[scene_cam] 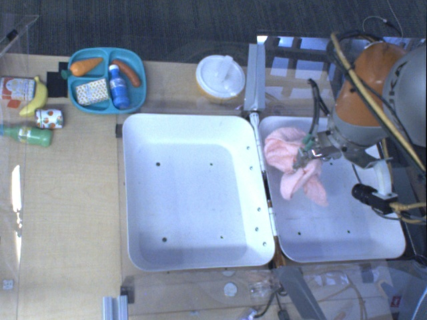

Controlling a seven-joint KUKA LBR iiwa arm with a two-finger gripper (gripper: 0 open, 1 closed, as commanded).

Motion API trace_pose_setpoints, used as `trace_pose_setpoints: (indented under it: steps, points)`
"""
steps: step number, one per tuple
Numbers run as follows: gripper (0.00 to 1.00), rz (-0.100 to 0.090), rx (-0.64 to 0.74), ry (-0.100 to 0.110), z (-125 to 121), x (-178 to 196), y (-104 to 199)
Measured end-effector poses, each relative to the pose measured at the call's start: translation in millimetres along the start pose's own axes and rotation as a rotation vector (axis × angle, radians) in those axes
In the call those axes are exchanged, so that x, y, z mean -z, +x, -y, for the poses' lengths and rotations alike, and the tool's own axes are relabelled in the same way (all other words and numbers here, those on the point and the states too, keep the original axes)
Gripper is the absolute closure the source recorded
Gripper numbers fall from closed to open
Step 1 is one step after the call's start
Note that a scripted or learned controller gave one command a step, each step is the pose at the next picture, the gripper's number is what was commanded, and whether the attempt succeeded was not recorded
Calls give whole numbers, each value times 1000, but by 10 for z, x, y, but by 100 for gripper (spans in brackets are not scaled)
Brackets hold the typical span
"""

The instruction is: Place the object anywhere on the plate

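- While the left bin [193, 192] lies nearest, bare and white, nothing is set in it.
- Over the right bin [347, 239], the gripper [308, 153] is clenched on the pink cloth [290, 160], apparently for lifting.
- Farther back, a blue divided plate [137, 79] is loaded with toy food, seemingly the cloth's destination.
- No writing can be read.

- The arm [393, 92] is grey, rounded and bulky, with a smooth curved shell.
- A broad orange band [365, 85] wraps it above the wrist.
- A yellowish cable [373, 105] runs slantwise across the orange and grey parts.
- Thin dark wires [319, 102] loop beside the wrist.
- The pincer [311, 149] is small, of metal-grey and black parts.
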State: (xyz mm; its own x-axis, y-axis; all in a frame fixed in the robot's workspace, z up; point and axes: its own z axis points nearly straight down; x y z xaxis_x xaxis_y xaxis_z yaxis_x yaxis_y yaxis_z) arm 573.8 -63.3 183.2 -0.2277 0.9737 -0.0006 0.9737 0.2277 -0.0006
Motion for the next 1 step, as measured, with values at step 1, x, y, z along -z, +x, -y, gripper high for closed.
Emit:
trace_pose_setpoints:
  steps: [1]
  points:
    - [100,0,7,-4,-17,415,13]
